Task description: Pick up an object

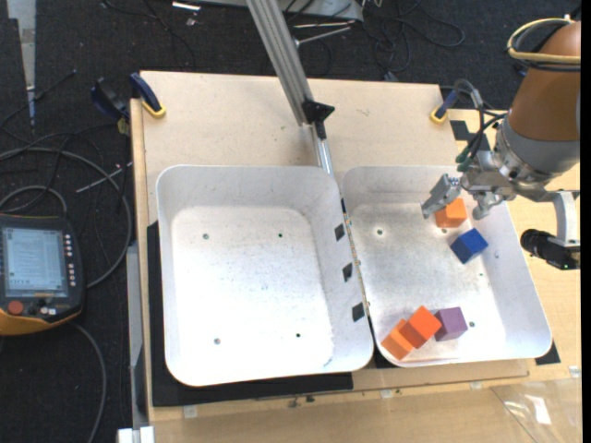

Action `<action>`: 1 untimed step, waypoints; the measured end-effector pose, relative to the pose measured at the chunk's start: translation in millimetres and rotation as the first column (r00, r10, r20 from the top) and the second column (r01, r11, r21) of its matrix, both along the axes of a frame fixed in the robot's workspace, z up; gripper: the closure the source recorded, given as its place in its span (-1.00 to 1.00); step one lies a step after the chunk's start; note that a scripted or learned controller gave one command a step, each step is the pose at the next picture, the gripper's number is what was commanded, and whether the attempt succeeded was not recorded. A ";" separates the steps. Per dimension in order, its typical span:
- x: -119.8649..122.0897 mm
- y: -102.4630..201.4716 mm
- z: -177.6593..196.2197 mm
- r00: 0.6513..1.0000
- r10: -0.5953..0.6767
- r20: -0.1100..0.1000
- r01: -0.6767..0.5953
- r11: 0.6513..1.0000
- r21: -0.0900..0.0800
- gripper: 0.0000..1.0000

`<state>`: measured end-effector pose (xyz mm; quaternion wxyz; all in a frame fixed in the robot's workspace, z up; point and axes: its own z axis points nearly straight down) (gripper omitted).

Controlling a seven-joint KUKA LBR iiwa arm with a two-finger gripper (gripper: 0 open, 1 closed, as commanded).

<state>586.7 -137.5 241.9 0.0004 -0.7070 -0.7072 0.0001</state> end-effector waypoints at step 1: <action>16.4 -67.7 -46.9 1.000 -0.006 -0.001 0.006 1.000 -0.003 -1.00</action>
